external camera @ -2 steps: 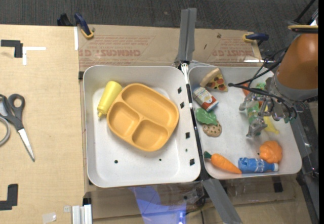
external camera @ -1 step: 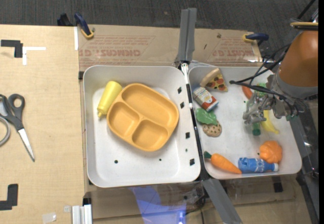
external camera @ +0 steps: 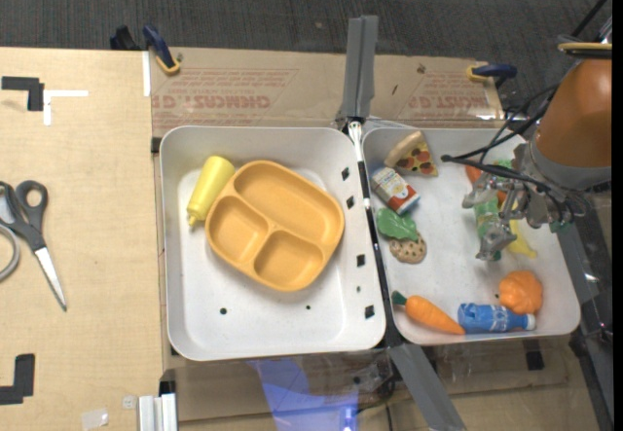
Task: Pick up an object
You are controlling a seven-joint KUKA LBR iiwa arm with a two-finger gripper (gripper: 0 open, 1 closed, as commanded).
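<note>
The arm (external camera: 584, 113) runs off the right edge, so only its orange band and wrist show. The gripper (external camera: 496, 225) is a tangle of metal and cables; its fingers can't be made out. Green (external camera: 487, 210) and yellow (external camera: 523, 246) bits peek from under it, too covered to name. The scissors (external camera: 34, 234) are cut by the left edge.

The desk (external camera: 78, 322) is pale wood. Two white bins (external camera: 175, 254) sit on it side by side. Scissors (external camera: 34, 234) lie at its left
</note>
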